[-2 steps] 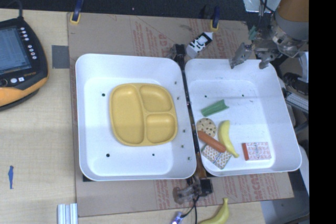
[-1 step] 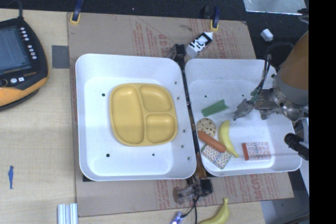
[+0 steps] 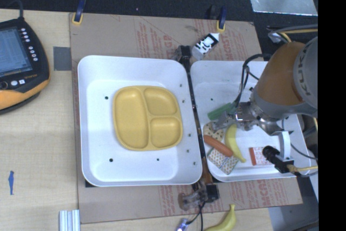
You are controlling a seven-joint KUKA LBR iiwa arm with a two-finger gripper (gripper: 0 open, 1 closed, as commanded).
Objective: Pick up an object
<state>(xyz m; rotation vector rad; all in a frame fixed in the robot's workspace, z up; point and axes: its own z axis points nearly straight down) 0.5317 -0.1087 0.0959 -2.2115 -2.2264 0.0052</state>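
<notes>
The grey arm (image 3: 286, 84) is reaching in from the right, bending down over the right bin (image 3: 216, 76), with its gripper (image 3: 241, 116) hanging just above the clutter — a banana (image 3: 233, 143), a green piece (image 3: 220, 112) and an orange stick (image 3: 218, 146). Whether it is grasping anything I cannot tell. The left bin (image 3: 92, 116) is holding a yellow divided tray (image 3: 147, 117); no label is reading clearly.

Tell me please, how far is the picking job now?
Done: the arm has reached over the right bin. In hand: its gripper is low among the items, near the banana, the carrot and a green piece. Left: nothing looks lifted; all three lie in the bin. The yellow tray sits in the left bin.
</notes>
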